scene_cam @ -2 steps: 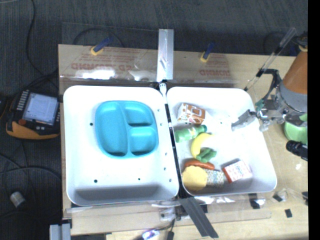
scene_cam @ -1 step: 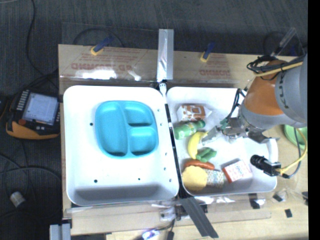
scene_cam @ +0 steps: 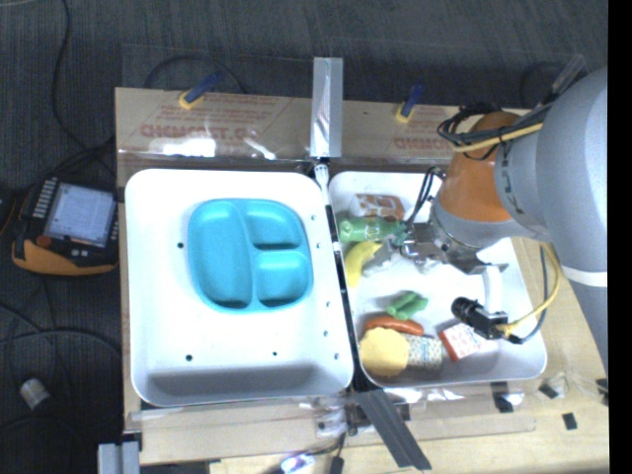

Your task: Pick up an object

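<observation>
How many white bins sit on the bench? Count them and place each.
2. The left bin holds a blue divided tray; the right bin holds the small items, under the arm.

Right bin (scene_cam: pixel 528 363) contents: green bottle (scene_cam: pixel 367 230) lying flat beside yellow banana (scene_cam: pixel 361 258); green pepper (scene_cam: pixel 405 303), yellow bun (scene_cam: pixel 383 352), small red-and-white carton (scene_cam: pixel 459 341).

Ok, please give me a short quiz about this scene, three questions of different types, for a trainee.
1. True or false: the blue tray lies in the left bin.
2. Which bin is the arm reaching over?
A. left
B. right
3. Fill in: the round toy at the right bin's near left corner is coloured ____.

Key: 1 true; 2 B; 3 yellow.
</observation>
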